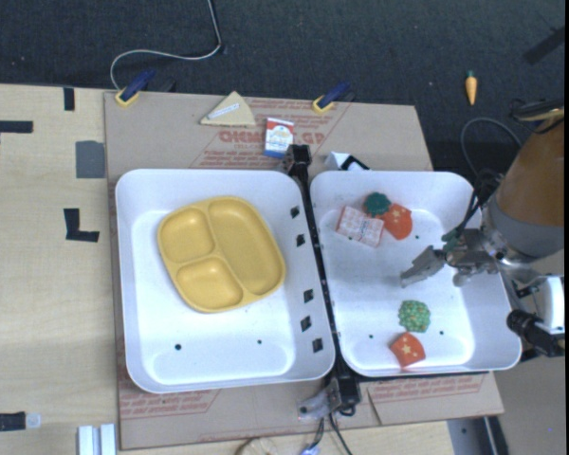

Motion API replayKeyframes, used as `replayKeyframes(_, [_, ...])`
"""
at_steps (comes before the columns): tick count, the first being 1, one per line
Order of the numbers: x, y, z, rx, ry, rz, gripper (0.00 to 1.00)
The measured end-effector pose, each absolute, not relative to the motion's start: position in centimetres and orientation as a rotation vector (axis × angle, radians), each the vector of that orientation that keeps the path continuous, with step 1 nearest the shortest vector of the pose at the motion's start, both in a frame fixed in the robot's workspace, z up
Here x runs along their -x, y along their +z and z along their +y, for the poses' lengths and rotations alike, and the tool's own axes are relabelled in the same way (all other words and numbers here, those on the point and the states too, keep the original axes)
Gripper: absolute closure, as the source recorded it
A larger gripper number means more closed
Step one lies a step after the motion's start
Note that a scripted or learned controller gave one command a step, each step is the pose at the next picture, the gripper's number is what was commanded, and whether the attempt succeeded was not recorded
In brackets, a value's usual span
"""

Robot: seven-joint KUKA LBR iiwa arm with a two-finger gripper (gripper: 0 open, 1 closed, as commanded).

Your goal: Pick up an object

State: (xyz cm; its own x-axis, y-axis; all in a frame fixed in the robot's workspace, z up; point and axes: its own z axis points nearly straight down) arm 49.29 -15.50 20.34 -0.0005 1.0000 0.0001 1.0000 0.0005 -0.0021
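I've got the hand hanging spread and holding nothing at mid-right of the right bin. I judge this the approach: next I'd drop onto the green ball just below it.

arm cut off at right edge, small carton's print too small to read

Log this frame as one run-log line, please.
phase: approach | gripper: over right bin, nothing held | nearest: green toy | left bin: yellow tray
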Motion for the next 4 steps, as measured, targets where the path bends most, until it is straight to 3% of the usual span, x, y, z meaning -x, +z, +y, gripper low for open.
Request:
replayKeyframes(1, [-48.3,10.6,-17.2,2.219,0.002,-2.219,0.00])
replayKeyframes(2, [-48.3,11.6,-17.1,2.218,0.002,-2.219,1.00])
replayKeyframes(3, [-48.3,11.6,-17.1,2.217,0.002,-2.219,0.00])
replayKeyframes(4, [-48.4,8.6,-10.7,2.222,-0.002,-2.223,0.00])
